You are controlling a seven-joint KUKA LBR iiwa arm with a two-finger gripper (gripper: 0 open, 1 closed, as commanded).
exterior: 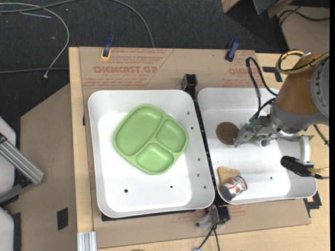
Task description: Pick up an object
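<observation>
- The gripper (242, 138) is seen low at centre right, just beside the brown disc (226, 133); its grasp cannot be told.
- Nothing is lifted yet; the pick remains.

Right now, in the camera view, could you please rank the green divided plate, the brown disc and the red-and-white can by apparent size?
1. Green divided plate, by far the largest.
2. Brown disc.
3. Red-and-white can; it looks close to the disc, so that order is unsure.

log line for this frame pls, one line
hand low in right bin | beside brown disc | can at front corner | green tray in left bin
</observation>
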